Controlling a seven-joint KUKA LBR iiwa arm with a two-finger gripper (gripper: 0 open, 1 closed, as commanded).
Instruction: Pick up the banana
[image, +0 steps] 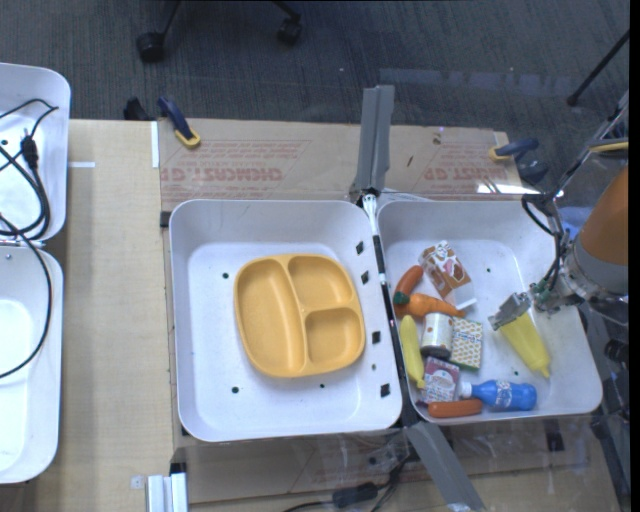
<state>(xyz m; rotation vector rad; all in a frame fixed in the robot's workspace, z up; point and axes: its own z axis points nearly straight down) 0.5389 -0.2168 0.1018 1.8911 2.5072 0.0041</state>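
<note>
The banana (530, 346), a short yellow piece, lies slanted in the right bin (500, 238) near its right wall. My gripper (509, 312) is down at the banana's upper left end, touching or just over it. The arm, with its orange band (610, 232), comes in over the bin's right rim. Whether the banana is gripped is not visible.
The right bin also holds a second long yellow piece (410, 350) by the divider, a carrot (432, 303), a small box (445, 266), a can (436, 334), a blue bottle (505, 396) and other toy food. A yellow divided tray (298, 312) lies in the left bin (200, 300).
</note>
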